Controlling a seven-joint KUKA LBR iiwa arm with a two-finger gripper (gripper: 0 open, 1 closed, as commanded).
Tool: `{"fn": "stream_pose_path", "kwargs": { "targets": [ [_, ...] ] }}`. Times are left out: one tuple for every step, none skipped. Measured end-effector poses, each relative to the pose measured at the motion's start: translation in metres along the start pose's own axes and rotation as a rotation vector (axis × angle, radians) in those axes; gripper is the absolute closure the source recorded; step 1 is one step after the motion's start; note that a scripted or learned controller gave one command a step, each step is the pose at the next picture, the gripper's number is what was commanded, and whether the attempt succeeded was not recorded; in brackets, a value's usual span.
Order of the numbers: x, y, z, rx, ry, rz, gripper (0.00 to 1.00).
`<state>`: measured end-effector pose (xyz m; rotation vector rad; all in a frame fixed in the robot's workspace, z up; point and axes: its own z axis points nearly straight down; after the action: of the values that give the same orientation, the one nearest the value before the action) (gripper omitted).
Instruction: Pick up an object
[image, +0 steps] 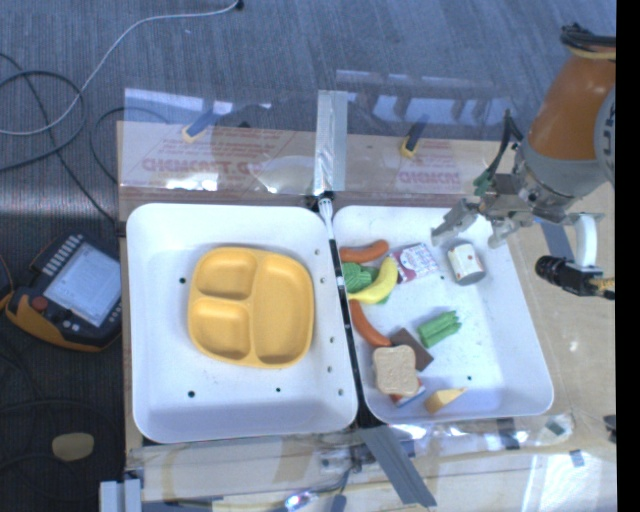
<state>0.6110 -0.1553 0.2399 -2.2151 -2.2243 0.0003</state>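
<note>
Grey jaws, spread apart with nothing between them, hang over the top edge of the right bin (530, 350). Item nearest below them: small white can (466, 263), lying on its side. Further left: pink packet (419, 261), banana (372, 286), green piece (439, 328). Step, by your reading: approach. Next you need descent and centring over the can.

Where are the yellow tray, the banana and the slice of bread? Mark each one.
yellow tray (283, 305): camera view, floor of its large right compartment.
banana (375, 289): camera view, middle of its curved body.
bread (396, 369): camera view, centre of the slice's top face.
</note>
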Motion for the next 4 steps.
{"fn": "stream_pose_path", "kwargs": {
  "targets": [
    [0.036, 0.025, 0.129, -0.002, -0.002, -0.169, 0.0],
    [0.079, -0.005, -0.051, -0.002, -0.004, -0.062, 0.0],
    [0.055, 0.02, 0.077, 0.002, -0.005, -0.005, 0.0],
    [0.058, 0.037, 0.137, -0.018, -0.009, -0.026, 0.0]
  ]
}}
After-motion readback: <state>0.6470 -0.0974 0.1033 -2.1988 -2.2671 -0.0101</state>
